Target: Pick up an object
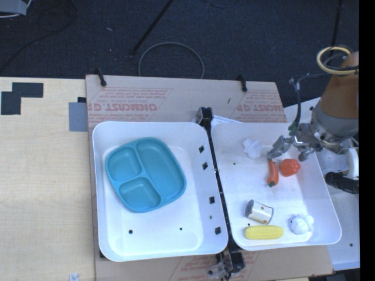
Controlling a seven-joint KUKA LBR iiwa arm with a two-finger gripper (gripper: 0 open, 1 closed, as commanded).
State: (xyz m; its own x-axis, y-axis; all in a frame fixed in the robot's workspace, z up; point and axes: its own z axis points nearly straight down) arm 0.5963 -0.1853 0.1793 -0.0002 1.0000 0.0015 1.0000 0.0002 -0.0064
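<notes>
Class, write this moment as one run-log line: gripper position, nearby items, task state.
gripper: over right bin, far side | nearest: tomato, carrot | other bin: blue tray | task: nothing lifted yet

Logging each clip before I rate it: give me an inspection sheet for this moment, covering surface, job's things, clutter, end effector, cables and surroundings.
Surface: two white bins side by side, left bin and right bin, on printed cardboard over a light wooden bench.
Job's things: right bin holds a carrot, tomato, corn cob, small can and two white lumps.
Clutter: blue divided plate in left bin.
End effector: above the right bin's far right, near the tomato; nothing seen between its fingers.
Cables: a loop on the dark floor.
Surroundings: dark carpet.
</notes>
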